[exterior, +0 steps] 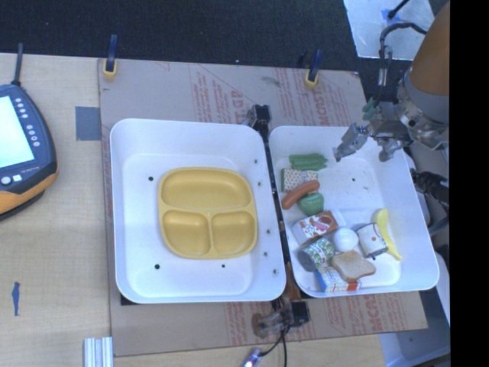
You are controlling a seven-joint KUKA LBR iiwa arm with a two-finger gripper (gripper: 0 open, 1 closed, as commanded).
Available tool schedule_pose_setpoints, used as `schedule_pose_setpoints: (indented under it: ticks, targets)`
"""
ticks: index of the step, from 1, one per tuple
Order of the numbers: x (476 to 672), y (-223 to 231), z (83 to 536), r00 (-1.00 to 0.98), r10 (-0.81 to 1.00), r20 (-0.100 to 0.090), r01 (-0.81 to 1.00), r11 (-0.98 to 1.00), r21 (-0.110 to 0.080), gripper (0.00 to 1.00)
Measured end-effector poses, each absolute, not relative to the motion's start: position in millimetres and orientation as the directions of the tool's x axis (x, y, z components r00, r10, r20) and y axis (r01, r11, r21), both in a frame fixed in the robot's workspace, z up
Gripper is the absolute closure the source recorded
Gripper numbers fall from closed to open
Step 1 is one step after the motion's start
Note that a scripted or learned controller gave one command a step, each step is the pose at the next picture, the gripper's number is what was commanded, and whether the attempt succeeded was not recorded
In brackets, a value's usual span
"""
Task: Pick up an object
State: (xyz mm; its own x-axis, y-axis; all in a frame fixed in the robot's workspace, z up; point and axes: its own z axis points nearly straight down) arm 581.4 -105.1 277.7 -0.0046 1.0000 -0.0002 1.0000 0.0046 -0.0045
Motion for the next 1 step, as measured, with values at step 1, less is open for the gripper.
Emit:
schedule_pose_setpoints:
  ticks: [1]
  targets:
    - [582.7, -62.6, 191.1, -0.007, 1.000, -0.002, 1.000, 0.006, -0.006, 0.00]
